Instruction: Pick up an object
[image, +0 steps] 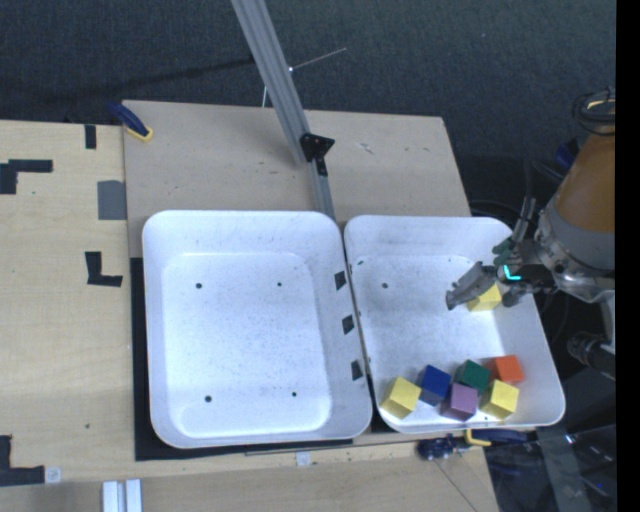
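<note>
Two white bins side by side on bench: left bin (165, 300) bare, right bin (400, 250) with blocks. Six cubes clustered at near right corner: yellow (402, 397), blue (435, 382), purple (463, 400), green (472, 376), orange (507, 369), second yellow (503, 399). Gripper (472, 293) over right side of right bin, reaching in from right, clenched on small yellow block (487, 298) seen between fingers, well apart from cluster. Grey pole (285, 85) slanting above far bench.

Even, diffuse overhead light, moderately bright. 2 white bins (245, 228) slightly washed out, no hard glare. Soft shadows under bin rims. Dark background noisy, low-res, mild softness overall; arm (590, 215) edges blurred.
</note>
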